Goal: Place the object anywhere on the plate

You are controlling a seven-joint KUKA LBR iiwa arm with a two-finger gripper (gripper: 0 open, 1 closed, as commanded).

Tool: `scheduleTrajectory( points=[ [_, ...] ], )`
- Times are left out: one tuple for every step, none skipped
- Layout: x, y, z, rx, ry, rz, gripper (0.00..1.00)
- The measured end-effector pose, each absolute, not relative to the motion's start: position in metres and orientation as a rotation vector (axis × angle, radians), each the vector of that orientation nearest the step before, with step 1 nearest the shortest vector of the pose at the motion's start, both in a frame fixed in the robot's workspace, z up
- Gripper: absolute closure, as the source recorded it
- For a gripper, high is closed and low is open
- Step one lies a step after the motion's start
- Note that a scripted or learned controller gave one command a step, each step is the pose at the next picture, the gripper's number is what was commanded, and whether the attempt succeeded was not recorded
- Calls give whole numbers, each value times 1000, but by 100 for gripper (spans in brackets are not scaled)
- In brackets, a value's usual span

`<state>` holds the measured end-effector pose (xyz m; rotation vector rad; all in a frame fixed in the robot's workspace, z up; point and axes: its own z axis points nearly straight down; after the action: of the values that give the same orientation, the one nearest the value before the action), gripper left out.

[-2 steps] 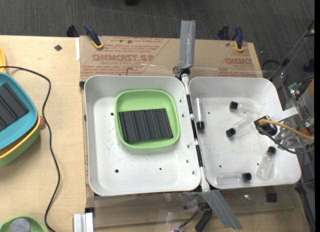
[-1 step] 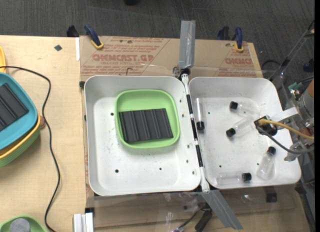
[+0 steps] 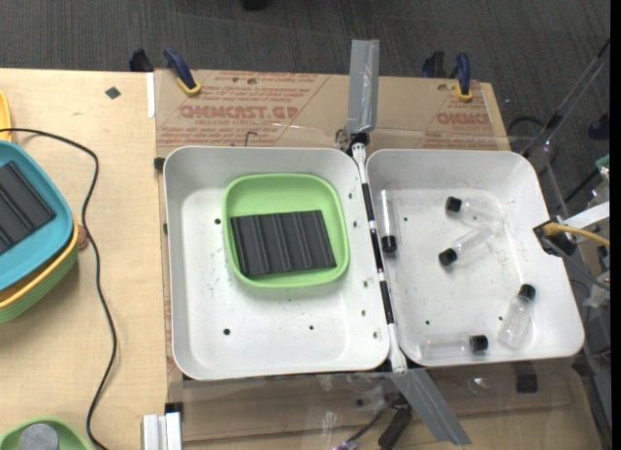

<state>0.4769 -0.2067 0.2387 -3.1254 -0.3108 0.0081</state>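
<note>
Red letters on the brown cardboard sheet behind the bins read "CHEMCAST GP" at about 11 o'clock. The same red print at 1 o'clock is too small to read.

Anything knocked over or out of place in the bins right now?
Nothing spilled. The vials lie scattered on their sides in the right bin; one rests against the divider. The green plate sits flat in the left bin.

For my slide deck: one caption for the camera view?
Green plate with a dark ribbed insert in the left bin; clear black-capped vials scattered in the right bin.
</note>
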Motion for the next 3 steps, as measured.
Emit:
scheduleTrajectory(
  points=[
    [477,-223,237,-3126,-309,8,0],
    [477,-222,234,-3125,-310,9,0],
    [477,-222,241,-3123,-317,17,100]
  ],
)
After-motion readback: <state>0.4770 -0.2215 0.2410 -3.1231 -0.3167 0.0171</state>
